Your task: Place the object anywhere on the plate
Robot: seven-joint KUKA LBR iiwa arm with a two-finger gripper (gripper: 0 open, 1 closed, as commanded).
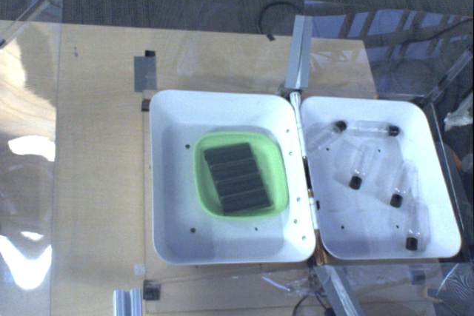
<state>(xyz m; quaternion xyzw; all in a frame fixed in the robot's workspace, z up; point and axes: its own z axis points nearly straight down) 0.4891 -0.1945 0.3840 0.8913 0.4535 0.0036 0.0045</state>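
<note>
Green plate [275,181] under dark ridged block [237,178], no legible writing

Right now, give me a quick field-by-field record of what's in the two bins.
left bin: holds a green plate
on the plate: dark ribbed block, lying flat, tilted slightly
right bin: several clear vials with black caps, scattered, lying on their sides
example vial: near the back wall
task status: block rests on the plate

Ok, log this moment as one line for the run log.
plate: green plate in left bin | object: dark ridged block lying on plate | right bin: clear vials with black caps | status: object on plate
</note>
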